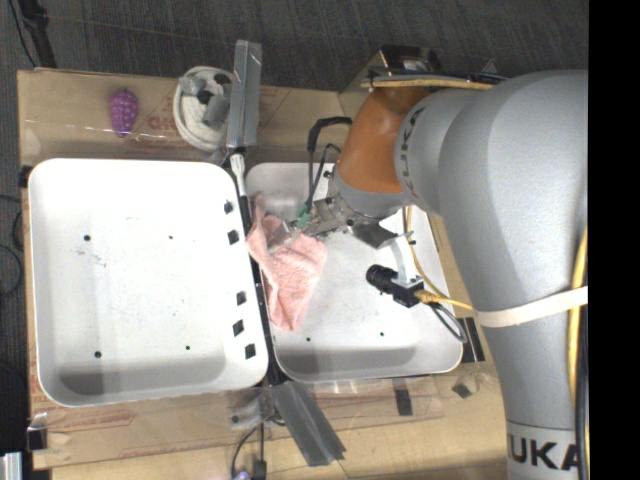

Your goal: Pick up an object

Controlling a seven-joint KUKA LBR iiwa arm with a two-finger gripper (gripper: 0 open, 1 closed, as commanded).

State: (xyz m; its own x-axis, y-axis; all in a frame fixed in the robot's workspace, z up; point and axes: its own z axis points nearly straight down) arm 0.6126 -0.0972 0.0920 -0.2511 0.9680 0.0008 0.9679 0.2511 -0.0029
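My two-finger gripper (303, 222) pinches the top of the crumpled pink cloth (290, 268), bunched against the right white bin's (350, 353) left wall, to lift it.

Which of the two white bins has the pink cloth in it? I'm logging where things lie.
The right bin, under the arm: the pink cloth lies along its left side, by the gripper. The left bin lacks it.

Crumpled pink cloth (289, 265) lies against right bin's (345, 363) left wall.

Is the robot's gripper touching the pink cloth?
Touching. The camera view shows the gripper meeting the top edge of the pink cloth, with no gap between them.
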